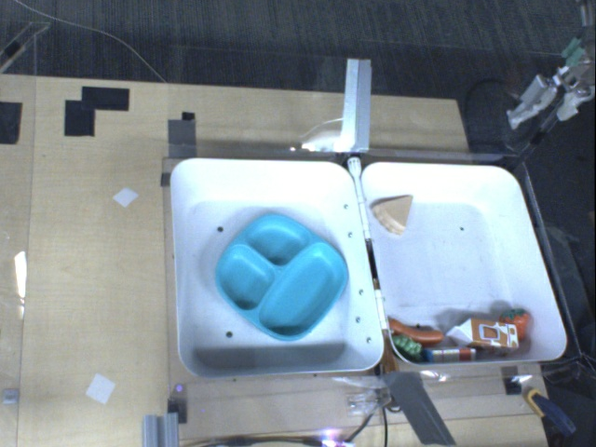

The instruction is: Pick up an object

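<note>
A pale wooden bench top fills the left and middle of the camera view, its grain running lengthwise. Black angular marks sit near its far left corner, and two small pale squares lie on the wood. Beyond the bench stretches dark carpeted floor, crossed by a thin cable. A grey metal post stands at the bench's far edge.
</note>
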You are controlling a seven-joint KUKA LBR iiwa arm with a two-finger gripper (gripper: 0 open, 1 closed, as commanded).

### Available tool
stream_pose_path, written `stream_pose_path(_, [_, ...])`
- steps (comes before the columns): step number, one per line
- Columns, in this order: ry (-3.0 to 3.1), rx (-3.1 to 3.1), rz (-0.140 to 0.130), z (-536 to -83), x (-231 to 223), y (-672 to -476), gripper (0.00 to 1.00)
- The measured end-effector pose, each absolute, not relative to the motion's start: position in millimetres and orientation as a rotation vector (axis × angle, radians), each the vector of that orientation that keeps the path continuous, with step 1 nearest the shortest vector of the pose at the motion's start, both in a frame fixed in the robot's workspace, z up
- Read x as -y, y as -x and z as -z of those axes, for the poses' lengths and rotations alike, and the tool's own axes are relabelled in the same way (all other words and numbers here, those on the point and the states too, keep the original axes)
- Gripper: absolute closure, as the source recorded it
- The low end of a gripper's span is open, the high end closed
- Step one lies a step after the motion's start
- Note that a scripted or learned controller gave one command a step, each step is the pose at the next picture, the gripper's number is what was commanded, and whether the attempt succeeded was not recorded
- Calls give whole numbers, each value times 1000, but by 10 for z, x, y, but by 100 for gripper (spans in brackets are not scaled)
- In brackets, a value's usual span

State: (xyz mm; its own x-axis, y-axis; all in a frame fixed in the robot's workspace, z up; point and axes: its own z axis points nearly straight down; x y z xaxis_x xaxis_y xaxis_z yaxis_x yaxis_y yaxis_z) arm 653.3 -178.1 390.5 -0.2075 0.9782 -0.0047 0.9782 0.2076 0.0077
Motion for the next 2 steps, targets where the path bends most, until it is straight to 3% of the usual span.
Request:
stream_pose_path(1, [-2002,-2413,-4,-3958,2058,-5771,0])
stream_pose_path(2, [-2132,-2303,-3,-2101,2057,-5327,0])
